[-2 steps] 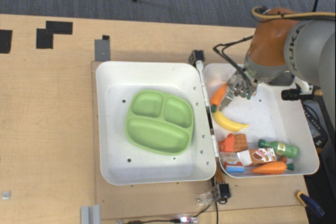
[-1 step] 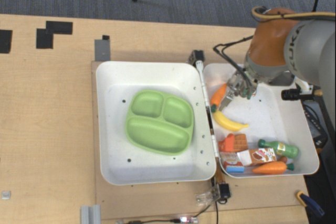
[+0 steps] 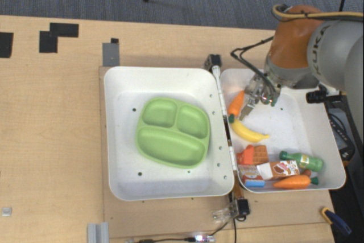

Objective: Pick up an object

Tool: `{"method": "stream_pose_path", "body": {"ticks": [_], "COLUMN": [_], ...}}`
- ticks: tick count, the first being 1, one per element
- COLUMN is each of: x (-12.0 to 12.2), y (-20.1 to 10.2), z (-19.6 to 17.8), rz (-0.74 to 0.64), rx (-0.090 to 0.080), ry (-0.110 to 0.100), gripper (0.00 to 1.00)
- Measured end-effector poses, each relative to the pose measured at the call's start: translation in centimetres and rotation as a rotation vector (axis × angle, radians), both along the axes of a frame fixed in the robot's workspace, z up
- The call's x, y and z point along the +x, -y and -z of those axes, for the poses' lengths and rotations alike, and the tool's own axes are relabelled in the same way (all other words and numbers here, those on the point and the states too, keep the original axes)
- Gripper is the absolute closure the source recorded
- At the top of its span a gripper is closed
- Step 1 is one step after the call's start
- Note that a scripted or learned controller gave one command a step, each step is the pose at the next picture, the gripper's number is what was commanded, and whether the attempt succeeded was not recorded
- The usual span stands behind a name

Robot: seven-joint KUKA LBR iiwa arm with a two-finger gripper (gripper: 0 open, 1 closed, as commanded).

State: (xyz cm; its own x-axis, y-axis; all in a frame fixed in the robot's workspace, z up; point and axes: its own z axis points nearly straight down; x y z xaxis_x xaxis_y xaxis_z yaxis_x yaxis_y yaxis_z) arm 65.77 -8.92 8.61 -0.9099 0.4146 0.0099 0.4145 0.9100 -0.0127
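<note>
Presently the gripper (image 3: 252,101) is seen just above the banana (image 3: 248,132), beside a carrot (image 3: 235,104); its state cannot be told.

Single fixed camera above bench (image 3: 51,122), angled down (both bins in frame).

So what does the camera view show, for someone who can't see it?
A grey robot arm's hand hovers in the right white bin above a banana and beside a carrot. The left bin holds a green divided plate.
</note>
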Motion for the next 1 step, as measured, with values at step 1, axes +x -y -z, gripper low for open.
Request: {"method": "stream_pose_path", "body": {"ticks": [1], "x": [-0.16], "y": [0.07], "z": [0.01], "rz": [-0.064], "rx": [0.003], "ry": [0.007], "gripper": [0.00]}}
